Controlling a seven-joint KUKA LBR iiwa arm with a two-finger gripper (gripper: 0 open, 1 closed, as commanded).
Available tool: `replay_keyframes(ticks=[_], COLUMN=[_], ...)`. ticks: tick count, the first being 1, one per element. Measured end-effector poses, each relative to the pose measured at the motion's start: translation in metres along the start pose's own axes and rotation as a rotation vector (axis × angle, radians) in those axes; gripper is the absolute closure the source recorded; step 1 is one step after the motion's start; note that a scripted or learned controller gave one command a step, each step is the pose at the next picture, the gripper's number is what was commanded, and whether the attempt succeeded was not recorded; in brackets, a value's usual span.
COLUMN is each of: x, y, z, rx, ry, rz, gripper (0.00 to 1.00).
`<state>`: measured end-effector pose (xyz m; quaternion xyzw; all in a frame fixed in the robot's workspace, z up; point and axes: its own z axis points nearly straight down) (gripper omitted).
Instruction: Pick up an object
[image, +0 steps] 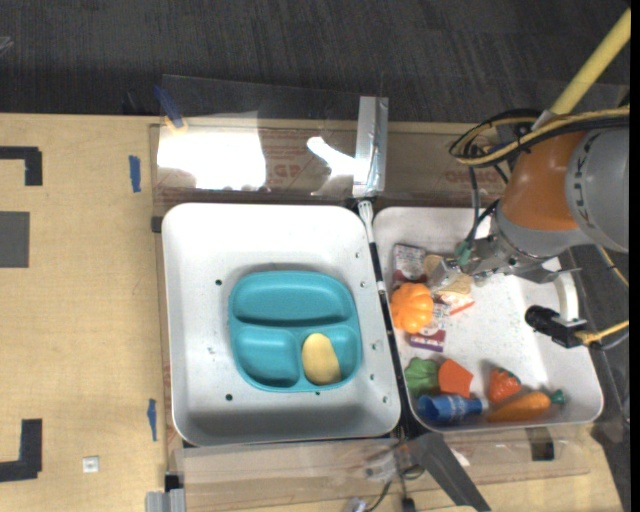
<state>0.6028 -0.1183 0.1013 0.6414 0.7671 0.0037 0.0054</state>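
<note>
Right bin (585, 400) crowded along its near edge, end effector (468, 256) over far corner, grip state indiscernible

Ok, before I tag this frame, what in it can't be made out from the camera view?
- Tool: in the camera view the wrist covers its tips, so open or shut, and whether anything is held, cannot be told.
- Packet under the tool in the right bin: partly covered by the arm, its print too small to read.
- Arm: cut off by the right edge.
- Blue bottle and green toy at the bin's front: small and crowded, details unclear.
</note>
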Motion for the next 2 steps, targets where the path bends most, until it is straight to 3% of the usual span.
replay_keyframes(ticks=[1,2], x=[0.000,0.068], y=[0.001,0.069], z=[-0.010,-0.087], rx=[-0.003,0.004], ry=[-0.001,0.003], rz=[0.001,0.041], gripper=[1.00,1.00])
